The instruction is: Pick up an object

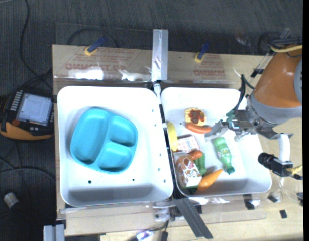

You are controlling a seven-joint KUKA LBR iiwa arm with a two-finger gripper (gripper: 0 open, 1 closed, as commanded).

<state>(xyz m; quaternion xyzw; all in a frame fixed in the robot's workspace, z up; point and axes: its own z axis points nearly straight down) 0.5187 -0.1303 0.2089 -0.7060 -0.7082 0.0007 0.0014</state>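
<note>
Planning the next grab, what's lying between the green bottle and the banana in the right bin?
In the camera view, a small white packet lies between the green bottle and the banana.

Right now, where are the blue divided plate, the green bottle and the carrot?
Blue divided plate [103, 139]: camera view, on its central ridge.
Green bottle [223, 154]: camera view, mid-body.
Carrot [210, 178]: camera view, middle of its orange length.

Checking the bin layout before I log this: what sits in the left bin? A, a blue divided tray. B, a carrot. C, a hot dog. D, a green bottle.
A: the blue divided tray lies in the left bin; the food items are in the right bin.
</note>
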